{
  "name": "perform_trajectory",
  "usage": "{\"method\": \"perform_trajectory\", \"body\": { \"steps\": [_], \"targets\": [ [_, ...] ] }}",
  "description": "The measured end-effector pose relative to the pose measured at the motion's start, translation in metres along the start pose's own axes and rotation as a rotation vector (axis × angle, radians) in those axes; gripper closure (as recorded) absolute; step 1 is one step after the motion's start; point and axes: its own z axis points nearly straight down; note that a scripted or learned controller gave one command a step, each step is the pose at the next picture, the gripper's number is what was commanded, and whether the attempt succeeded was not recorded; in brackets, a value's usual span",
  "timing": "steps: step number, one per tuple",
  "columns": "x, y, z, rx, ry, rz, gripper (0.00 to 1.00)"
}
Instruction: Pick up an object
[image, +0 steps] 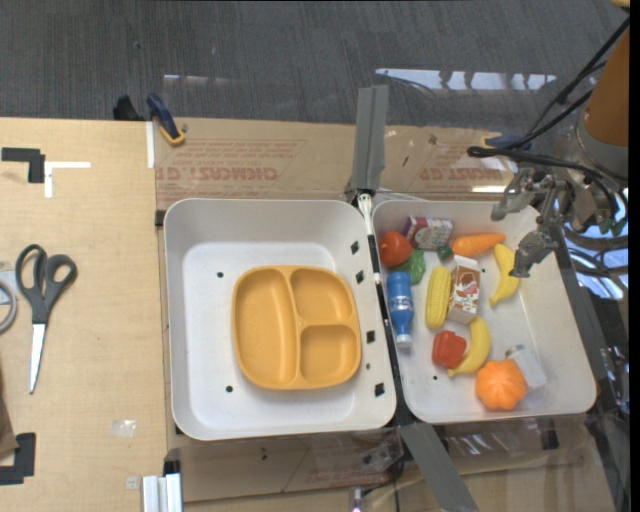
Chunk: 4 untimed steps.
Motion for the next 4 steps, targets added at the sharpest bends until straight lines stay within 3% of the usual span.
{"method": "perform_trajectory", "body": {
  "steps": [1,2,3,4],
  "targets": [
    [-0.011,0.031,0.146,-0.001,0.001,-0.233,0.0],
    [0.007,0.051,0.181,0.0,-0.001,-0.203,0.0],
    [0.005,0.052,0.17,0.002,-0.007,-0.206,1.0],
    [0.053,-0.003,0.069,0.0,-0.002,-0.438,1.0]
  ]
}}
